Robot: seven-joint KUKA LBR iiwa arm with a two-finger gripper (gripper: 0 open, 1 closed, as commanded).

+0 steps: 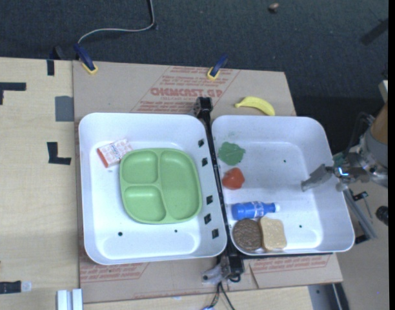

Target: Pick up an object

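Note:
The right bin holds a green leafy toy, a small red object, a blue bottle lying on its side, a brown round patty and a tan bread slice, all along its left and front side. My gripper hangs over the right side of this bin, well to the right of the objects and apart from all of them. Nothing shows in its grasp.
In the left bin lie a green divided plate and a red-and-white packet. A yellow banana rests on the cardboard behind the right bin. A black divider runs between the bins.

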